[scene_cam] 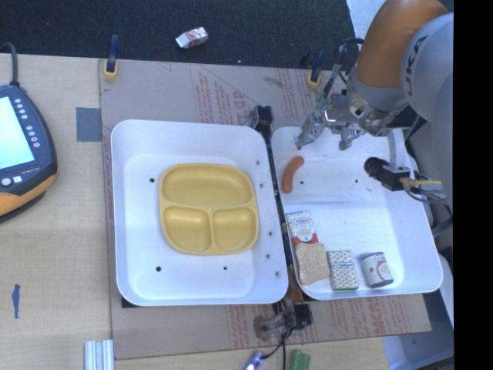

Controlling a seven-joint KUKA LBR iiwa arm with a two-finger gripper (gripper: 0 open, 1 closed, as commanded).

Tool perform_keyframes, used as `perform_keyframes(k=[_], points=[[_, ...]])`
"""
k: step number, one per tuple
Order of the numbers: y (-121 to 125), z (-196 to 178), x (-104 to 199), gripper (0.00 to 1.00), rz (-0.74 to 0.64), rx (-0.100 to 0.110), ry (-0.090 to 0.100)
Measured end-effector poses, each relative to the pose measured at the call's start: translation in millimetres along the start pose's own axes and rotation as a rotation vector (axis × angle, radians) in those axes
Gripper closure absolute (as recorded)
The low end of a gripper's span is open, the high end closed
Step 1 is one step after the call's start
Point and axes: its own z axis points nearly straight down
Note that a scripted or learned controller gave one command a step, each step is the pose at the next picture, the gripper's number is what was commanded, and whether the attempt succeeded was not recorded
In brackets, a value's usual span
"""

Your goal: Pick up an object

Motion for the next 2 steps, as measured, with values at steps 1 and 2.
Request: perform_keyframes(k=[1, 2], points=[[3.6, 0.5, 11.1, 0.0, 0.0, -0.001, -0.001], [-11.6, 0.8, 21.1, 0.0, -0.001, 0.002, -0.002]])
